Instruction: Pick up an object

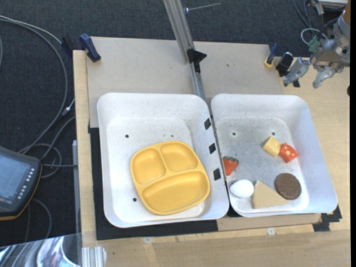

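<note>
My gripper [307, 78] hangs at the far right, above the bench behind the right bin [317, 149], open with nothing between its fingers. The right bin holds a yellow cube [272, 146] touching a red piece [287, 153], a small red strawberry-like piece [230, 164] at its left wall, a white egg [242, 188], a tan wedge [266, 196] and a brown round disc [287, 186]. All of these lie well in front of the gripper.
The left bin [111, 121] holds a yellow three-part plate [169, 177]. A metal pole [181, 24] slants down to the gap between the bins. Blue clamps [90, 46] sit at the bench's back corners. Cables and a pendant [14, 182] lie on the floor at left.
</note>
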Controlling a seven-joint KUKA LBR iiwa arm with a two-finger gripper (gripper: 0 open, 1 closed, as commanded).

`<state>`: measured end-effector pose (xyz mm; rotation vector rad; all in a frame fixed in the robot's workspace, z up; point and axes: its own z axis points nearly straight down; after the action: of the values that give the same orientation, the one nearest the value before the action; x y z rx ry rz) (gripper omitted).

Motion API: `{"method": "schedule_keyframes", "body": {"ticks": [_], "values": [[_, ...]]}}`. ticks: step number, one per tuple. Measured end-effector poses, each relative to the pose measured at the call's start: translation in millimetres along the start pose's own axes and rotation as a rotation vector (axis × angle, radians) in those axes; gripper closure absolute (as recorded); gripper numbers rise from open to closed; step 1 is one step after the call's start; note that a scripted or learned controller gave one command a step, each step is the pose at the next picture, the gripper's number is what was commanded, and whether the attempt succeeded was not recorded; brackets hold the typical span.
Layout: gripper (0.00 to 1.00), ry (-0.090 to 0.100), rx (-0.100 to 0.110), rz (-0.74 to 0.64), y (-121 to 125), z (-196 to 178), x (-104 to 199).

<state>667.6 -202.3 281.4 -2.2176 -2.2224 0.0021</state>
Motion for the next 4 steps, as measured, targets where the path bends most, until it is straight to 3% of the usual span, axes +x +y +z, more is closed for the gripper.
{"method": "schedule_keyframes", "body": {"ticks": [1,4], "values": [[0.00,0.000,0.001,0.000,-0.1,-0.1,-0.1],[0.00,0.002,0.005,0.000,5.5,153.8,-0.6]]}}
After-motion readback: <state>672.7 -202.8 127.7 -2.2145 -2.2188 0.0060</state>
